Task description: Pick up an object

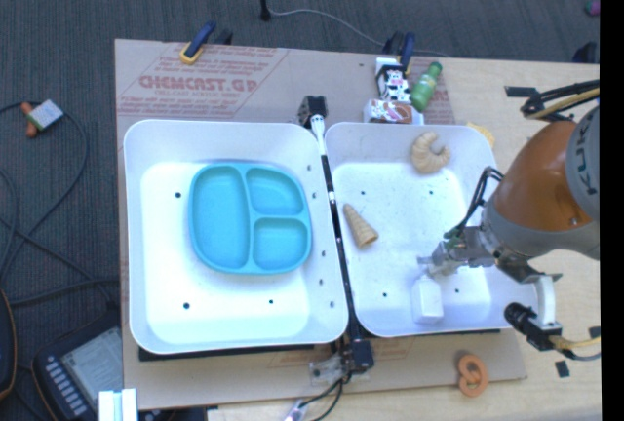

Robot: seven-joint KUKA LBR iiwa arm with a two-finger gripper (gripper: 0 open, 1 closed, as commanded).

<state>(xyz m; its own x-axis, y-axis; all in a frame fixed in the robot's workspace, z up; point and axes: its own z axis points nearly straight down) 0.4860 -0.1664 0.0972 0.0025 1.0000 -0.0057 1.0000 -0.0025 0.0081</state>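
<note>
My gripper [447, 261] hangs low over the front right part of the right bin [390, 312], under the arm's orange band [541, 183]. A white block [427, 300] lies on the bin floor just in front of the gripper, close to it; contact between them cannot be made out. An ice cream cone [362, 226] lies to the gripper's left, near the bin's middle. A tan croissant [429, 152] rests at the far side of the same bin.
The left bin [156, 312] holds a blue divided plate [251, 217]. Beyond the right bin stand a green bottle [425, 86] and a small printed box [392, 101]. An orange ring-shaped toy [472, 373] lies on the bench in front of the right bin.
</note>
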